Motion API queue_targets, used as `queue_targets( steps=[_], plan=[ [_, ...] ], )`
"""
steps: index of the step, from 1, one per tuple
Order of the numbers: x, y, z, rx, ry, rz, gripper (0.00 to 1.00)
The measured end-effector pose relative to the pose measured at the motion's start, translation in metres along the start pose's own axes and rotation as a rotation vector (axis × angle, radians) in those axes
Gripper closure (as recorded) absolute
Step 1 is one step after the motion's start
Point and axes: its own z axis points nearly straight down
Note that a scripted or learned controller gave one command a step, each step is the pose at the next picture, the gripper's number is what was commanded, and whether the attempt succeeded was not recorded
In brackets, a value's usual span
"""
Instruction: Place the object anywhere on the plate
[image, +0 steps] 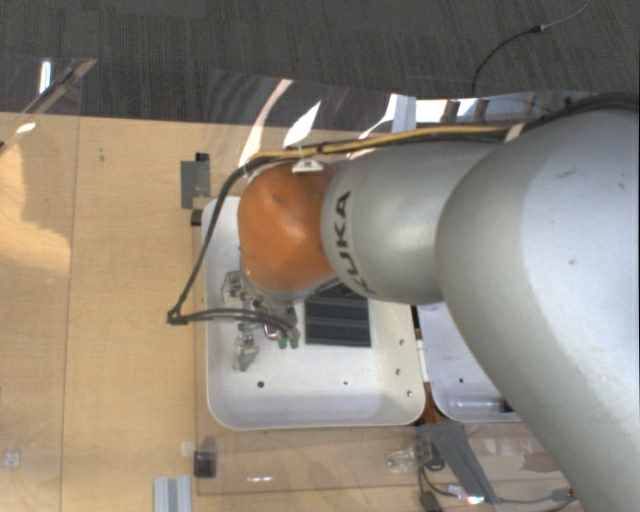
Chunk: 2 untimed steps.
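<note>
"KUKA" lettering on the grey arm (420, 240)

The light tan wooden surface (110, 330) carries two shallow white plastic bins side by side. The left white bin (300, 400) has rounded corners, and a dark ribbed rectangular pad (337, 322) lies on its floor. The right white bin (462, 385) sits just beside it. Small black brackets (196, 180) stand on the surface at the left bin's corners.

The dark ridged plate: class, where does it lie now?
The dark ridged plate lies in the left white bin, toward its right side, partly under the grey arm, right of the gripper.
</note>
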Motion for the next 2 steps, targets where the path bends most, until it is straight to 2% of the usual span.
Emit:
queue_targets(
  steps=[1, 2],
  plan=[
    [-0.081, -0.021, 0.003, 0.008, 0.005, -0.254, 0.0],
    [-0.114, -0.026, 0.006, 0.011, 0.025, 0.02, 0.0]
  ],
)
